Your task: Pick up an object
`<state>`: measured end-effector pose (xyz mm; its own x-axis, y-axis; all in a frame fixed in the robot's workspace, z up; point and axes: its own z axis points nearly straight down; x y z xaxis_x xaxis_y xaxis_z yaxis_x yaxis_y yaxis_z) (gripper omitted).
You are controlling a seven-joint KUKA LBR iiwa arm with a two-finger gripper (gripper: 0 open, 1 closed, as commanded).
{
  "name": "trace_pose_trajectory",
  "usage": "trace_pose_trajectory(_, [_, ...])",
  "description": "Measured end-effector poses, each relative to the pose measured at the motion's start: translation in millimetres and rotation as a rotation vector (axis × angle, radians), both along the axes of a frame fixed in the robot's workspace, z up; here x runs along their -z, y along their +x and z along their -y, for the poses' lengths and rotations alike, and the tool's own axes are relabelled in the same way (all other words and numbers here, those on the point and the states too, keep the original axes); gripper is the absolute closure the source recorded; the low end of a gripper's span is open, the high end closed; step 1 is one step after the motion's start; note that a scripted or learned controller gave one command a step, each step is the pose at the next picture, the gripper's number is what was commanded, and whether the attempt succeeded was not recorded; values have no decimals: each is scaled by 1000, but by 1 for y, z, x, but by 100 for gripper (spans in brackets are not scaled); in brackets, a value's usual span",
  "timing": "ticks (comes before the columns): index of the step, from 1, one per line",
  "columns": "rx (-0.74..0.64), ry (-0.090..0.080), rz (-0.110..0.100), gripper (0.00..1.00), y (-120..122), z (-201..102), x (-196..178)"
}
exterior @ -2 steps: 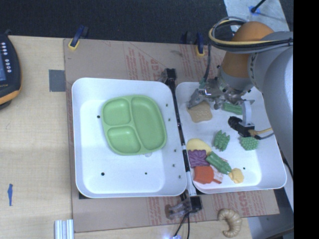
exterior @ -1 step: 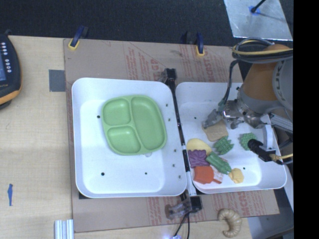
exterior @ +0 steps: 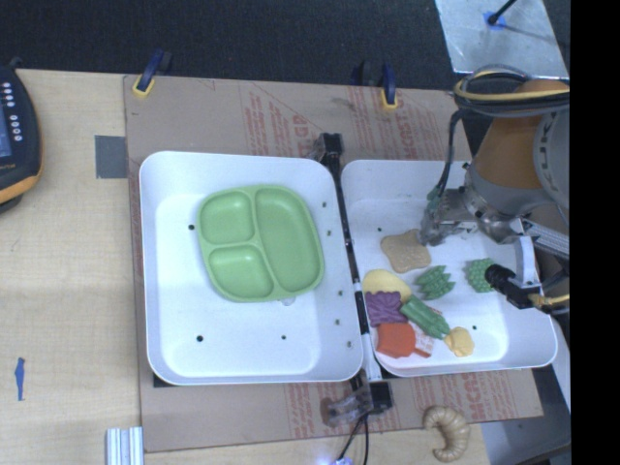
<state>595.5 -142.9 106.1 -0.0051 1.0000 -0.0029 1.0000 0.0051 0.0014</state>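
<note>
The right bin (exterior: 387, 187) holds several toy foods. A tan bread slice (exterior: 405, 252) lies near its middle. Below it sit a yellow piece (exterior: 386, 282), a purple piece (exterior: 384, 308), a red-orange piece (exterior: 396, 340), a green vegetable (exterior: 434, 282), a long green piece (exterior: 424, 317), a small yellow piece (exterior: 460, 341) and a green leafy piece (exterior: 478, 274). My gripper (exterior: 436, 229) hangs low over the bin, just right of and above the bread slice, at the end of the grey and orange arm (exterior: 513, 153). Nothing shows between its fingers.
The left bin (exterior: 165, 337) carries a green divided plate (exterior: 261, 241). A tan croissant-shaped toy (exterior: 449, 430) lies on the cardboard in front of the right bin. A handheld controller (exterior: 15, 134) rests at the far left of the bench.
</note>
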Motion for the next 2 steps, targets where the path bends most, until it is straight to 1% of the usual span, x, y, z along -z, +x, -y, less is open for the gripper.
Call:
trace_pose_trajectory(1, [-1,0,-1,0,0,0,1])
trace_pose_trajectory(2, [-4,2,-2,0,33,-33,15])
